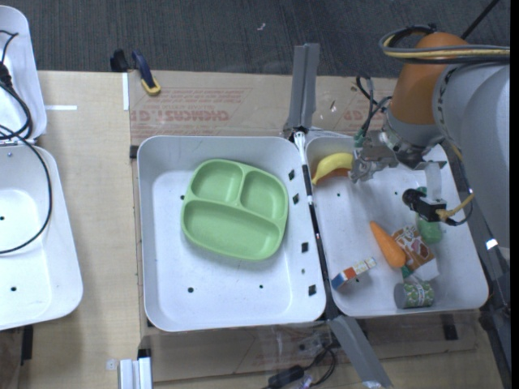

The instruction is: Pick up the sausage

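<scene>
Inspection of the right bin (347, 221), where the pincer (369, 167) hangs low over the far corner. Whether the pincer is open or closed cannot be told from this angle; nothing is seen gripped in it.

Task item: the sausage (415, 248) appears to be the reddish-brown piece with a pale label, though the view is too coarse to be sure. It lies well apart from the pincer, nearer the camera and further toward the arm's side. It rests touching the carrot (388, 244), which lies between it and the bin's middle.

Count of items in the right bin:
- One banana (331, 167), just beside the pincer, on the side away from the arm.
- One carrot, tilted, nearer the camera than the pincer.
- One sausage, as noted.
- One multicoloured block (353, 273), well apart from the pincer, toward the near rim.
- One small can (415, 293), lying at the near rim, beyond the sausage from the pincer.
- One green object (431, 232), too small to identify, just beside the sausage.

Left bin (147, 217): one green divided plate (235, 209) with three compartments, well apart from the pincer.

Both bins, two in number, stand side by side on the table (81, 104).
</scene>
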{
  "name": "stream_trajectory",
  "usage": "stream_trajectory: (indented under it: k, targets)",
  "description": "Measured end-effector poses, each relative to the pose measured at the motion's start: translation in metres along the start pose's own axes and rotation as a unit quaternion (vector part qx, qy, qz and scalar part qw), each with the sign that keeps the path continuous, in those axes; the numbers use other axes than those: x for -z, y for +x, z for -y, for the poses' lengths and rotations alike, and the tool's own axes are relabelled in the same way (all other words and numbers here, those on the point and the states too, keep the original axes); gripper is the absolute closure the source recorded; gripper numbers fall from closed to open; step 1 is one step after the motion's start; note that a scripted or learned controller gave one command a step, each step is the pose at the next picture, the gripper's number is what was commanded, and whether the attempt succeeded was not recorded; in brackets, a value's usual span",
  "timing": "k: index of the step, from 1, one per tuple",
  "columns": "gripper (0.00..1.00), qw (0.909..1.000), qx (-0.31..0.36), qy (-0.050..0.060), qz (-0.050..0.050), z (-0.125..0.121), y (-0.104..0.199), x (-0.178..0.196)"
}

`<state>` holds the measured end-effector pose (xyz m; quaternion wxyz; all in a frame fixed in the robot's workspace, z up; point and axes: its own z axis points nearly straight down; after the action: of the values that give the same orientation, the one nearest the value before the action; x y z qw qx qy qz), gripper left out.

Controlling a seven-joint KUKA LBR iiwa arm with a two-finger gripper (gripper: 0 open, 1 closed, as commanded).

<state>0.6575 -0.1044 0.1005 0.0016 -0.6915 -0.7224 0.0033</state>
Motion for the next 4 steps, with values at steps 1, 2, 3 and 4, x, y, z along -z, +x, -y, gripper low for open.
stream_trajectory:
  k: [1,2,3,4]
  targets:
    - [0.0,1.0,0.0,0.0,0.0,0.0,0.0001,-0.0001]
    - [0.0,1.0,0.007,-0.003,0.0,-0.0015,0.0072,-0.0079]
    - [0.0,1.0,-0.001,-0.003,0.0,-0.0013,0.008,-0.008]
    - [0.0,1.0,-0.001,-0.003,0.0,-0.0013,0.008,-0.008]
